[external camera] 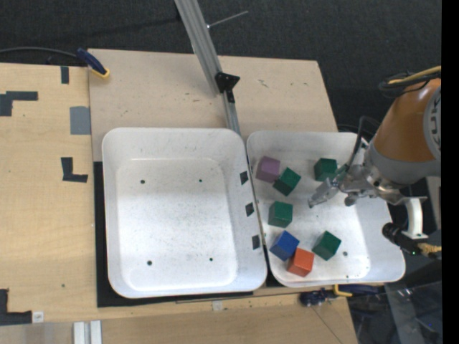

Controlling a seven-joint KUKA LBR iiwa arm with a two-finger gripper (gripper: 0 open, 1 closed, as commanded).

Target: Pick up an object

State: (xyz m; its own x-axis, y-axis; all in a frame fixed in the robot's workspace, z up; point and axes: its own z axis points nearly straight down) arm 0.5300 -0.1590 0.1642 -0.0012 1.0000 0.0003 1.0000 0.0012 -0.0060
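The claw (331, 192) hangs low over the right bin (373, 260), its fingers spread apart with nothing between them, near the bin's middle. A green cube (325, 168) lies just beyond it toward the back wall, and another green cube (287, 181) sits to its left, touching a purple cube (268, 168). Further forward lie a third green cube (280, 213), a fourth green cube (327, 244), a blue cube (285, 245) and an orange cube (301, 261), the last two touching. The left bin (115, 192) stands alongside, edge to edge. Both bins rest on a pale wooden table (43, 213), and a slanted metal rail (201, 38) crosses behind them above dark carpet.
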